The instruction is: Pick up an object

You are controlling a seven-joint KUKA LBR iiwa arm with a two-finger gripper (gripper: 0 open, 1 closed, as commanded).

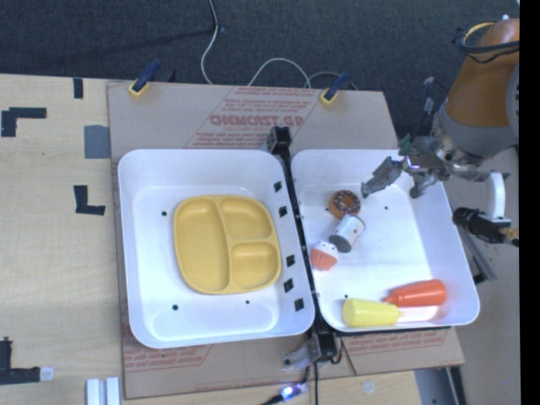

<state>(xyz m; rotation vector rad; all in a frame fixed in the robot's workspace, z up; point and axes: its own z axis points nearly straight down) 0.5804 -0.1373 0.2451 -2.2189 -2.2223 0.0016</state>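
Observation:
The right bin holds several small items. A brown ring-shaped piece lies near its upper left, with a white and grey cylinder and a small orange piece just below it. A yellow item and an orange-red item lie along the front wall. My gripper hangs over the bin's upper right part, to the right of the brown piece and apart from it. Its two fingers are spread open, with nothing between them.
The left bin holds a yellow divided plate. A black divider runs between the two bins. Both bins rest on a cardboard sheet held by clamps at its far edge. A cable loops behind it.

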